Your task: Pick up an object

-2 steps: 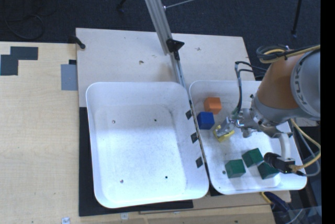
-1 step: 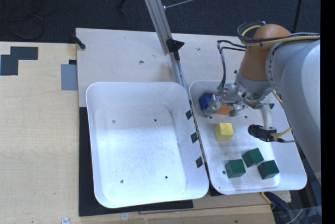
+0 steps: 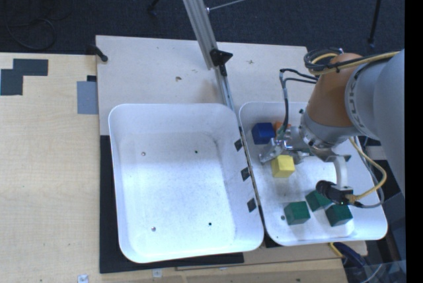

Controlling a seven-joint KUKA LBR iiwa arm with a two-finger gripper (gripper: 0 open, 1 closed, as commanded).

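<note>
Yellow block (image 3: 283, 166) just below fingers (image 3: 272, 151)

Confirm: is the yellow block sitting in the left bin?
No, the yellow block lies in the right bin, just below the gripper and near the blue block and the green blocks.

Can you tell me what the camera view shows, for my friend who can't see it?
A grey robot arm reaches into the right white bin, its gripper just above a yellow block. A blue block and three green blocks lie nearby.
</note>
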